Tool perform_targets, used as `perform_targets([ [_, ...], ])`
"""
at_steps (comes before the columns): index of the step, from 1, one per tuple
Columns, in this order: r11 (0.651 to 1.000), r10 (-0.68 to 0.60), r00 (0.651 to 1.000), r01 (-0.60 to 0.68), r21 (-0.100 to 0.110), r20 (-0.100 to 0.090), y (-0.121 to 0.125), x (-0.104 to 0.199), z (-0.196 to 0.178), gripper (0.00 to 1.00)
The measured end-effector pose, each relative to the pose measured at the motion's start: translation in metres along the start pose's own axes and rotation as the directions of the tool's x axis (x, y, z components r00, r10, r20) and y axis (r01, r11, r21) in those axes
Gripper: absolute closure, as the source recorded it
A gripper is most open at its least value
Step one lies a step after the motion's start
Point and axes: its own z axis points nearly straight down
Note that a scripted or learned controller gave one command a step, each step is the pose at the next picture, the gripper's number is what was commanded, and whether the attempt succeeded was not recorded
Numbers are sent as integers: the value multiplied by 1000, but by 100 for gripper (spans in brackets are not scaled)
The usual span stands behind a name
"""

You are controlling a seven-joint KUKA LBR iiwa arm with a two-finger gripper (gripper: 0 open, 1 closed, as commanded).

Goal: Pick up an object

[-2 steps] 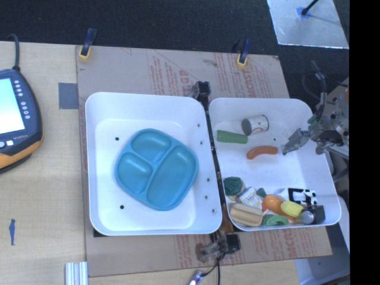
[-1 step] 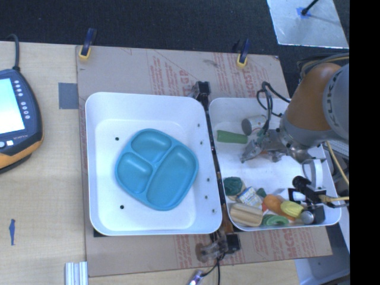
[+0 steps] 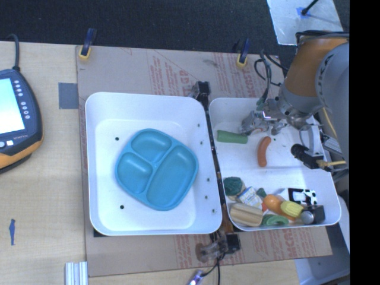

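Bearing 2 white bins [image 3: 95, 159], cardboard-topped bench [image 3: 142, 70]

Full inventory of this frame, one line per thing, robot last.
left bin: 1, white, centre of bench
divided plate: 1, blue, three compartments, in left bin
right bin: 1, white, beside left bin
green stick-shaped toy: 1, green, upper left of right bin
sausage toy: 1, orange-red, middle of right bin
toy food pile: several, mixed green, tan, orange and yellow, near edge of right bin; exact count unclear
black-and-white item: 1, right end of that pile
clamps: 2, blue and yellow, far edge of board
teach pendant: 1, dark with orange trim, left on bench
arm: 1, grey with orange band, over right bin
gripper: 1, grey, above far part of right bin
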Motion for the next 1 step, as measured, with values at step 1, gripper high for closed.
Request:
perform_targets([
  [1, 1000, 0, 1000, 0, -1, 0, 14, -26, 7, 0],
])
